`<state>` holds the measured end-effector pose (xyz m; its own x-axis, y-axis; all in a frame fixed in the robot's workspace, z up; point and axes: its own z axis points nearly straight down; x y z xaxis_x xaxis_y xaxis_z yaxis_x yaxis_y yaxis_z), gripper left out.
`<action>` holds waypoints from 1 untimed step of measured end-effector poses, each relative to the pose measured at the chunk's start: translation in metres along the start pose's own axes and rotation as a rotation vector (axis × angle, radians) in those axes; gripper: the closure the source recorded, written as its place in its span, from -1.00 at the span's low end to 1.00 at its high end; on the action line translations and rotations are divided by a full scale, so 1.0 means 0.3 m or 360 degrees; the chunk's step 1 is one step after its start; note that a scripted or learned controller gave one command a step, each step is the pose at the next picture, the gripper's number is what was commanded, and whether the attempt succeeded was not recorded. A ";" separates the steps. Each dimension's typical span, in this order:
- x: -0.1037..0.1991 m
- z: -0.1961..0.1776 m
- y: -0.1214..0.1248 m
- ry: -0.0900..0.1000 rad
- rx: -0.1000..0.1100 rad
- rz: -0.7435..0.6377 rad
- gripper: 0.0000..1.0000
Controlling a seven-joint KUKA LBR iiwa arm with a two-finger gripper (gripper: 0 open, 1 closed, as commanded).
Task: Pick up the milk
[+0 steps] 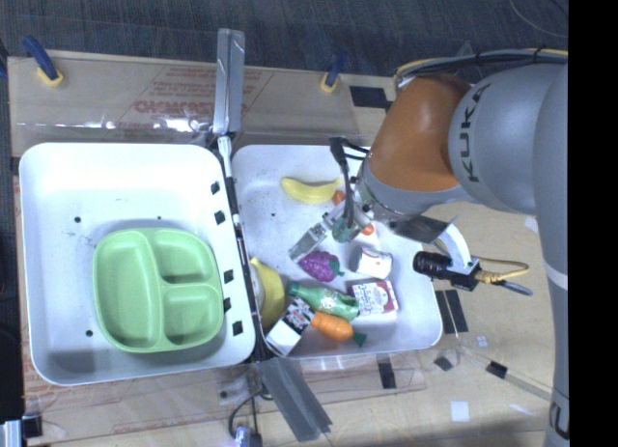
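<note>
Two white bins are sitting side by side below me. I am reaching into the right bin (261, 180), my gripper (345, 226) hanging over its middle, and I cannot tell from here how it is set. The milk carton (375, 297) is lying near the bin's front right, just beside a carrot (331, 326) and a green bottle (323, 296). Purple grapes (319, 265) are lying just below my gripper, and a banana (309, 189) is resting toward the back. The left bin (48, 194) is holding a green divided tray (158, 289).
</note>
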<state>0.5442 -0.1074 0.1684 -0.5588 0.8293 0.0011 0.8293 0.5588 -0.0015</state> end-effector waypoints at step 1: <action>0.093 0.212 -0.109 0.0001 -0.0001 -0.0658 -1.00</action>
<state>0.5014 -0.1027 0.1049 -0.8450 0.5348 0.0020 0.5348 0.8450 -0.0004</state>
